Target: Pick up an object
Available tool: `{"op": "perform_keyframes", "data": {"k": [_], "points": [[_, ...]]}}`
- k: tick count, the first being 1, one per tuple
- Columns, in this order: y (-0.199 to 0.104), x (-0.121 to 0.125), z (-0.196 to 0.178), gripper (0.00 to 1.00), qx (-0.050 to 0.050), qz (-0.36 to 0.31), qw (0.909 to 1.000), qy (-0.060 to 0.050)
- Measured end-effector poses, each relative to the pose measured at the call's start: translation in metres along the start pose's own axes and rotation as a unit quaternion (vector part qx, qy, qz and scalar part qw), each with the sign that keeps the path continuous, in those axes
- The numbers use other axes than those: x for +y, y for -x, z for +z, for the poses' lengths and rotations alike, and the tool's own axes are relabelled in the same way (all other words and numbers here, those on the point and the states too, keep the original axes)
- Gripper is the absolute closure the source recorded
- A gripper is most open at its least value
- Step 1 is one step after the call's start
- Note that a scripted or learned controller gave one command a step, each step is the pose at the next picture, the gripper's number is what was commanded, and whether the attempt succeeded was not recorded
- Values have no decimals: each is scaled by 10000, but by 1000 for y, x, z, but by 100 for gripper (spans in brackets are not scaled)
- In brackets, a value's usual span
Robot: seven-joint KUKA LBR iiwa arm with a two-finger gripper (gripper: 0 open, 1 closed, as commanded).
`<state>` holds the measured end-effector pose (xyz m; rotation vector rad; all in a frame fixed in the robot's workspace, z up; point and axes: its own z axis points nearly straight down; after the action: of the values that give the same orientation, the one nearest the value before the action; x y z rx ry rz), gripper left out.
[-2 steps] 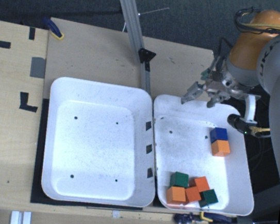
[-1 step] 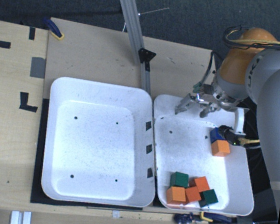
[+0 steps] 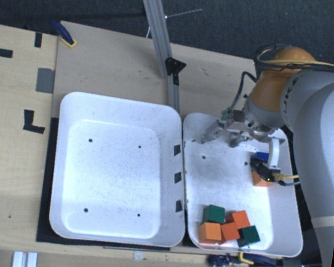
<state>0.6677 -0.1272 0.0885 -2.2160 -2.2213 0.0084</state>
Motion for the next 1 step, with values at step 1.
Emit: {"op": "perform_keyframes", "data": {"k": [1], "points": [[-1, 1, -13, 100, 0, -9, 10000, 22]]}}
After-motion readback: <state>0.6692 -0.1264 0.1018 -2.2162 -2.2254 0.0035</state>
